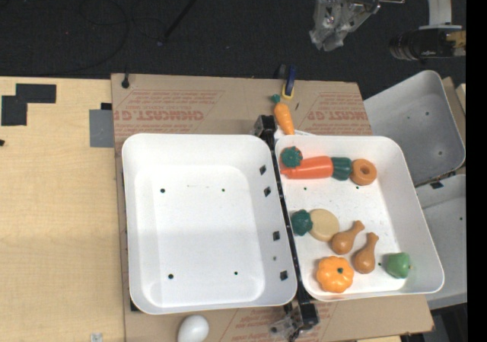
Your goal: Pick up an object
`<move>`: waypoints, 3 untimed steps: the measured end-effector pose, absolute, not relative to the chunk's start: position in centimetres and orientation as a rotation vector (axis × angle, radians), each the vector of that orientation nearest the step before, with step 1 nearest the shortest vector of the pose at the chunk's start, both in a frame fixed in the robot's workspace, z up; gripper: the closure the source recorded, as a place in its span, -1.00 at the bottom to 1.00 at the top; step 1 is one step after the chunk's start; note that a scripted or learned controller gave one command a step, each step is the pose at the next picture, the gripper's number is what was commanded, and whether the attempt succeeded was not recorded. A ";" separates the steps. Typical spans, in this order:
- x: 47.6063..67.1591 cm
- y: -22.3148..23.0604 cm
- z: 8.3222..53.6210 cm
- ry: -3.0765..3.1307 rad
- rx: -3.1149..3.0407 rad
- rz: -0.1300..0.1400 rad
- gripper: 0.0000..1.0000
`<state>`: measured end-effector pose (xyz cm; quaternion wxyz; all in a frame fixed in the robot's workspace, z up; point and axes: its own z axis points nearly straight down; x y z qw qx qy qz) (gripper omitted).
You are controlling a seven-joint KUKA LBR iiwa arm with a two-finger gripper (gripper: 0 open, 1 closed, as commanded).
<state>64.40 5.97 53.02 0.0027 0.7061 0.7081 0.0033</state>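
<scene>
Bright, even overhead light, soft shadows inside the white bins [198, 151], dark upper background, slight overall softness.

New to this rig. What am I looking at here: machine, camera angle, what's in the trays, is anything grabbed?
One fixed camera looks down at a slant on a bench. The robot arm enters from the right; its claw hangs high above the bench, away from the bins, with nothing visibly between its fingers. The right bin holds toy food: a long carrot, a donut, two drumsticks, a pumpkin, a green pepper. A small carrot sits at that bin's far edge. A white egg lies below the left bin.
</scene>
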 end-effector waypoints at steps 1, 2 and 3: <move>64.1 -1.0 28.2 2.226 2.236 -0.025 1.00; 64.3 9.1 34.7 2.232 2.211 0.007 1.00; 64.3 19.9 54.8 2.228 2.208 0.022 1.00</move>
